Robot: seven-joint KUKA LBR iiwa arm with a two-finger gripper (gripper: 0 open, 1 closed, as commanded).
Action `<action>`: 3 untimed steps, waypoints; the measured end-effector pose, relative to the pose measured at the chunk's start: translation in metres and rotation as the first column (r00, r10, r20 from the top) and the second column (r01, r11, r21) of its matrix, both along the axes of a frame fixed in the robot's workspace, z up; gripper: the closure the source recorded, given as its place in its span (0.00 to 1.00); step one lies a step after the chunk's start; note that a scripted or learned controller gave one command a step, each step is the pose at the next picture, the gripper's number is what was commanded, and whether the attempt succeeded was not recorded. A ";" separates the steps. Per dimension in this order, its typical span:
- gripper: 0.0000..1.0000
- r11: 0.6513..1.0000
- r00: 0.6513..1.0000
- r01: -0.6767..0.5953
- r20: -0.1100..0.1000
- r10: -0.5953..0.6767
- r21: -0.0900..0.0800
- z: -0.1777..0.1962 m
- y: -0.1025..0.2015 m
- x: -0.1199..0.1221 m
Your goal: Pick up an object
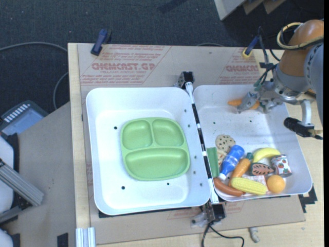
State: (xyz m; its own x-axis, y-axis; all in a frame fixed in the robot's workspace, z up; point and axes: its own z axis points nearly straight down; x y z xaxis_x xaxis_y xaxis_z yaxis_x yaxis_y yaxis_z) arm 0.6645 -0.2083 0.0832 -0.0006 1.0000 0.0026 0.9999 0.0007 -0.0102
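My end effector (255,101) sits in the upper part of the right bin (303,163) with a small orange piece (236,103) at its tip; I cannot tell if it grips it. I judge the lift comes next. The other toys (249,171) cluster lower right. The worktop (123,66) reads "CHEMCAST".
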 end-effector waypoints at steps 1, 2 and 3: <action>0.00 1.000 1.000 -0.002 0.008 0.002 0.005 0.010 -0.012 -0.066; 0.00 1.000 1.000 0.002 0.009 -0.002 -0.002 0.001 0.015 -0.186; 1.00 1.000 1.000 0.002 0.014 -0.002 -0.003 0.011 0.015 -0.185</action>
State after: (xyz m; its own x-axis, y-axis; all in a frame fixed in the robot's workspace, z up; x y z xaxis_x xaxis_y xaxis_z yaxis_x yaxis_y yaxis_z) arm 0.4797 -0.1928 0.0943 0.0017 1.0000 -0.0006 1.0000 -0.0017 0.0034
